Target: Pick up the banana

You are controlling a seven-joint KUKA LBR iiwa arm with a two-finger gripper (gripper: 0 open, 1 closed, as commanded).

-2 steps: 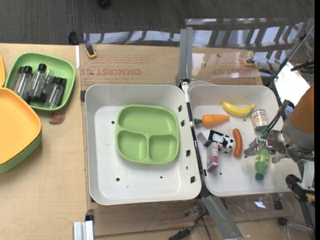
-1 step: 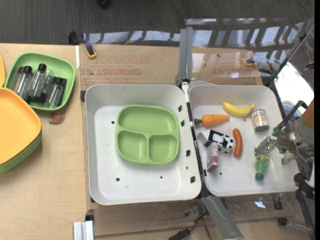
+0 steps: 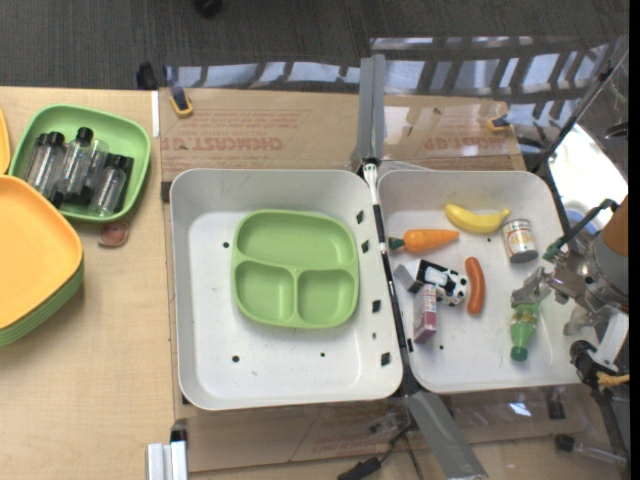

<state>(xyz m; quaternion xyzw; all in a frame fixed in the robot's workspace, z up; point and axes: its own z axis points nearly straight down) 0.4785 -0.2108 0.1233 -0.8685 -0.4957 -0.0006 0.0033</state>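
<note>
The yellow banana [image 3: 477, 217] lies in the right bin [image 3: 480, 366], near its far wall, curving left to right. My gripper [image 3: 556, 304] hovers at the bin's right side, low and to the right of the banana and well apart from it. Its fingers [image 3: 528, 290] stand open with nothing between them. The near one is just above a green bottle [image 3: 522, 330].
Around the banana are an orange carrot [image 3: 430, 238], a small can [image 3: 519, 239], a red sausage [image 3: 474, 284], a black-and-white toy [image 3: 443, 280] and a pink bottle [image 3: 427, 313]. The left bin [image 3: 200, 298] bears a green divided plate [image 3: 296, 268].
</note>
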